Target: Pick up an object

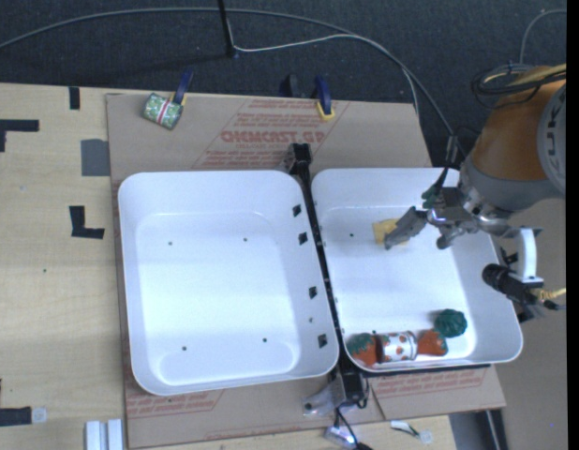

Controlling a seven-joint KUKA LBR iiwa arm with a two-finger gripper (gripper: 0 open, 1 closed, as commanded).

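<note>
pincer [423,231] spread open beside a flat yellow piece [385,228].

The hand [423,231] sits over the yellow piece [385,228], covering its right side, and whether the two touch can't be made out; the arm [519,157] runs off the right edge; the small can [397,347] has markings too tiny to read
</note>
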